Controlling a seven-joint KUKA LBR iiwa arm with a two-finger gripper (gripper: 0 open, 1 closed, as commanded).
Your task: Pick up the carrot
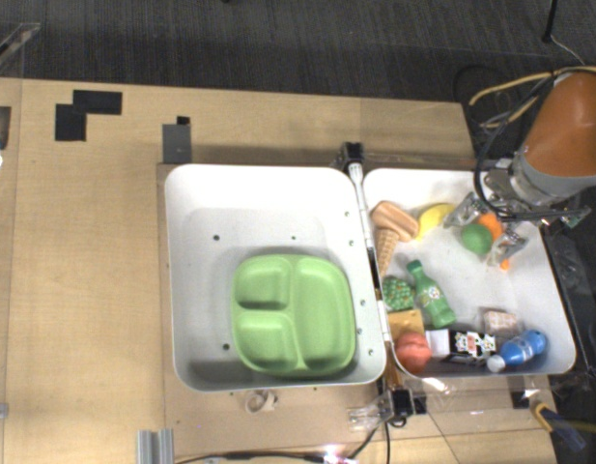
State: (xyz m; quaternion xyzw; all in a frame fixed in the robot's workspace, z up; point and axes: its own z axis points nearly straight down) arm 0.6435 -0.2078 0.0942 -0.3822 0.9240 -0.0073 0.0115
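The carrot (487,226), orange with a green leafy top (476,241), is in the upper right part of the right bin (558,307). My gripper (488,228) hangs over it from the right, below the orange band of the arm (566,124). One finger (467,211) is at the carrot's left and the other (511,244) at its right, so the gripper is shut on the carrot. A small orange tip (503,264) pokes out below the right finger.
The right bin also holds a yellow fruit (433,218), a bread roll (394,220), a cone (384,249), a green bottle (433,298), a red apple (411,351) and a blue bottle (520,346). A green divided plate (293,312) lies in the left bin (211,211).
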